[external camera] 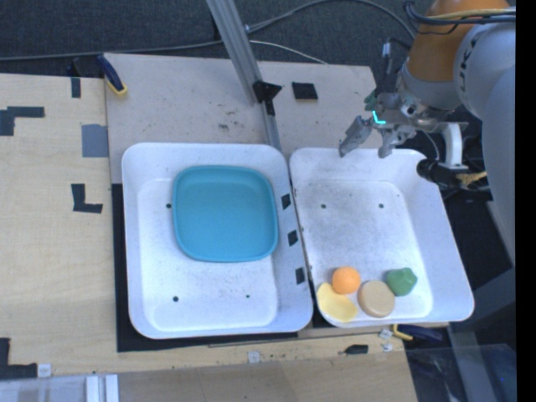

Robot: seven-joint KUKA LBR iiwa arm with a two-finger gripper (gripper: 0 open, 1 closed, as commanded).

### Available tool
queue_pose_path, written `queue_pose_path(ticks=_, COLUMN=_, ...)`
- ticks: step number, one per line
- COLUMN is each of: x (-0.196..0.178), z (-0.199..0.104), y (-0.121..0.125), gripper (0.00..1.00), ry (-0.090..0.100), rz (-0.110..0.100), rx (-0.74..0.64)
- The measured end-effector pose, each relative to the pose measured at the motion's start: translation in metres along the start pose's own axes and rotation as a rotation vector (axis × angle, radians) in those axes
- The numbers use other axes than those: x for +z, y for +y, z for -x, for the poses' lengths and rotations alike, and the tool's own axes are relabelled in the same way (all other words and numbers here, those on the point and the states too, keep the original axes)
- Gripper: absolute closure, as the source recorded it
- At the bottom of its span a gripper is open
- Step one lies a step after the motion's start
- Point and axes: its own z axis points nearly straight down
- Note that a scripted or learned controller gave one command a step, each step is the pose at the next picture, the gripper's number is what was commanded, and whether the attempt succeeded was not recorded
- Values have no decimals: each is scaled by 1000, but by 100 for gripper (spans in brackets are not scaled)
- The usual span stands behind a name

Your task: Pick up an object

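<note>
My gripper point(366, 143) hangs over the far edge of the right bin point(435, 224), fingers spread open with nothing between them. Far from it, at the right bin's near edge, lie several small objects: an orange ball point(345, 280), a yellow flat piece point(335, 305), a tan round piece point(376, 299) and a green lumpy object point(401, 280). They sit close together, the orange ball touching the yellow piece.
The left bin point(151, 249) holds a blue square plate point(224, 213). A grey metal pole point(243, 48) runs from the top down to the gap between the bins. Black cables lie beyond the bench.
</note>
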Motion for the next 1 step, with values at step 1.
queue_pose_path(ticks=1, x=0, z=0, y=0, gripper=0, ry=0, rz=0, rx=0)
